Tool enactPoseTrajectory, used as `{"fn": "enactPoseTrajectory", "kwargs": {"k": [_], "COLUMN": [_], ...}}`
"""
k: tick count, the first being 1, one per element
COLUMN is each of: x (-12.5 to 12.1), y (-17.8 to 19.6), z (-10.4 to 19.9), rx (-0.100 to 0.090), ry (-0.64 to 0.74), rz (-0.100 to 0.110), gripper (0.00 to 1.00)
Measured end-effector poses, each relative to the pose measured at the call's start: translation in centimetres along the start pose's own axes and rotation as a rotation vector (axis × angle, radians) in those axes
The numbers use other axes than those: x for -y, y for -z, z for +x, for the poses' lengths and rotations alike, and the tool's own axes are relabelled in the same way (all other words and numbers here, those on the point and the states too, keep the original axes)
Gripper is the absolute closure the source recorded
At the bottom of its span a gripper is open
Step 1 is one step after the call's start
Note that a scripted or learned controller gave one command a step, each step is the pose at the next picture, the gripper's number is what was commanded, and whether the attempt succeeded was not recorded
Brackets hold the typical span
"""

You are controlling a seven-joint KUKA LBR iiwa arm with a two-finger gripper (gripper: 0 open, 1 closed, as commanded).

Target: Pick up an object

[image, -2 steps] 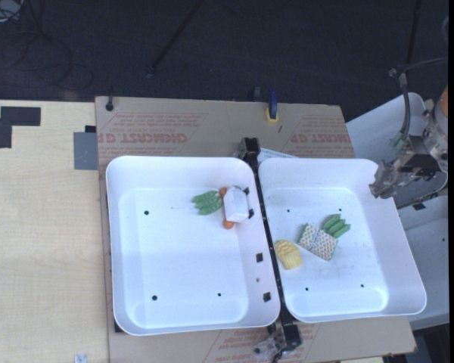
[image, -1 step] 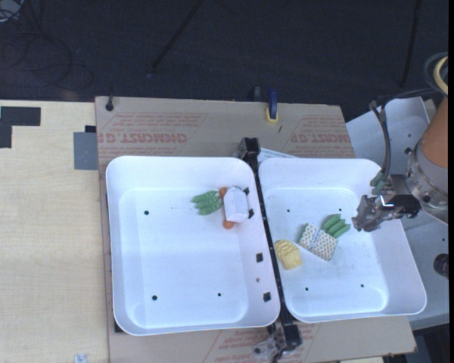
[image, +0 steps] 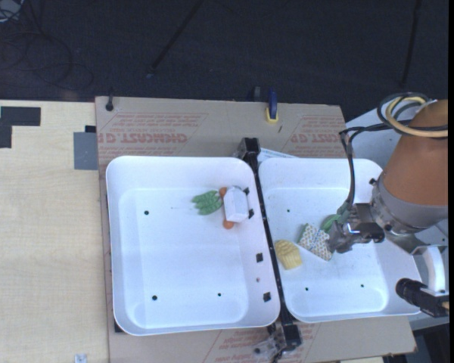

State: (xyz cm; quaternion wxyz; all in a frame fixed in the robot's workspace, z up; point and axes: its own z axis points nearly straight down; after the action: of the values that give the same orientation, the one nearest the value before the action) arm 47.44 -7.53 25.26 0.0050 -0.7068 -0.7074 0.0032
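Observation:
My gripper (image: 340, 239) is low in the right bin (image: 340, 305), reaching in from the right. It sits over a patterned grey-and-white pouch (image: 315, 240) and next to a small green object (image: 332, 221); whether either lies between the fingers cannot be made out. A yellow block (image: 289, 254) lies just left of the pouch, near the bin's left wall. In the left bin (image: 174, 301), near its upper right corner, lie a green leafy toy (image: 207, 201), a white box (image: 235, 205) and small orange pieces (image: 228, 224).
A black divider (image: 262, 237) runs between the two bins. The bins rest on a cardboard sheet (image: 181, 127) on the pale bench. A yellow and blue clamp (image: 272, 110) stands at the cardboard's far edge. Cables (image: 397, 108) loop over the arm.

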Motion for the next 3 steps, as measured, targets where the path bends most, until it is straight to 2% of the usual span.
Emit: {"fn": "enactPoseTrajectory", "kwargs": {"k": [1, 2, 3], "x": [-0.1, -3.0, 0.2], "y": [9.0, 22.1, 15.2], "z": [12.7, 19.3, 16.3], "rx": [-0.002, -0.001, 0.005], "ry": [0.016, 0.008, -0.003], "rz": [-0.017, -0.025, -0.002], "gripper": [1.00, 1.00, 1.00]}}
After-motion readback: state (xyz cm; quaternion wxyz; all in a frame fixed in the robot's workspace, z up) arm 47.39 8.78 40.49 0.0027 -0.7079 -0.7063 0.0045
